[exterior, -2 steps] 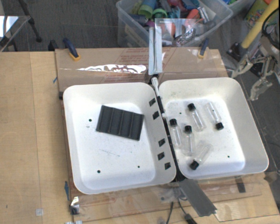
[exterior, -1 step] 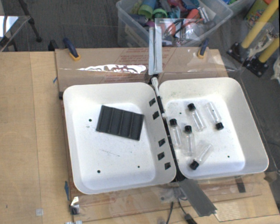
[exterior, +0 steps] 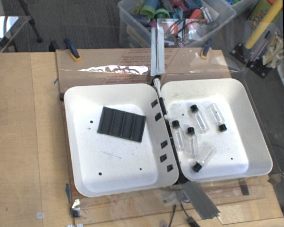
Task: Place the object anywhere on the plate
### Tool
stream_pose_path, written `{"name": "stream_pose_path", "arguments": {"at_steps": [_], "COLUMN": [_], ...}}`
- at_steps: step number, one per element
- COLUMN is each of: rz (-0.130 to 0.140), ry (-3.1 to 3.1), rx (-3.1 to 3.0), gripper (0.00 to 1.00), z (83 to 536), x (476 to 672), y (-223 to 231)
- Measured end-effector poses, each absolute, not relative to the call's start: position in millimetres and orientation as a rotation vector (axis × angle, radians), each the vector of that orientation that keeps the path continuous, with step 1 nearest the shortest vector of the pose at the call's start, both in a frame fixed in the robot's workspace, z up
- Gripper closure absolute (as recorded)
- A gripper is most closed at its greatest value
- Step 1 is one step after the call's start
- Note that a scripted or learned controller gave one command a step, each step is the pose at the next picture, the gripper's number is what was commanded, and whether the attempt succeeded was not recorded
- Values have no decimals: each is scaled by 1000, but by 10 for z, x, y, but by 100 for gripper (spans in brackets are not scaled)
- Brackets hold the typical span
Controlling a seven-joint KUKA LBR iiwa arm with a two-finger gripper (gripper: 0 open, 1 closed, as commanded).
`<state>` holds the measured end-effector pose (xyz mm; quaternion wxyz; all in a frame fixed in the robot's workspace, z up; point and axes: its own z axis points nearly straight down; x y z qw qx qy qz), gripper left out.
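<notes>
A black ribbed rectangular plate [exterior: 122, 124] lies flat in the left white bin [exterior: 88, 177], a little above the bin's middle and tilted slightly clockwise. Several clear vials with black caps lie scattered on the floor of the right white bin [exterior: 255, 148]. One vial [exterior: 198, 119] lies near the bin's centre top, another vial [exterior: 217, 116] to its right, and a third vial [exterior: 203, 158] lower down near the front wall. Two of them lie close to the left wall, beside the divider between the bins.
A clear storage box [exterior: 175, 14] full of colourful items stands behind the bins. A metal strip [exterior: 156, 45] runs from it down to the seam between the bins. Bare wooden bench [exterior: 26, 138] stretches to the left. Yellow and dark clutter [exterior: 264, 32] sits at the top right.
</notes>
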<state>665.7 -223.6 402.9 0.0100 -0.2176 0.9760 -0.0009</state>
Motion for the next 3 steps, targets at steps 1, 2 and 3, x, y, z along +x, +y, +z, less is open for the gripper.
{"name": "stream_pose_path", "arguments": {"at_steps": [1,2,3], "rz": [1,1,-1], "ry": [3133,3133,3123], "rx": [-161,-160,-157], "gripper": [100,0,100], "z": [3790,3791,3914], "x": [6554,6554,6566], "y": [-2235,-2235,-2237]}}
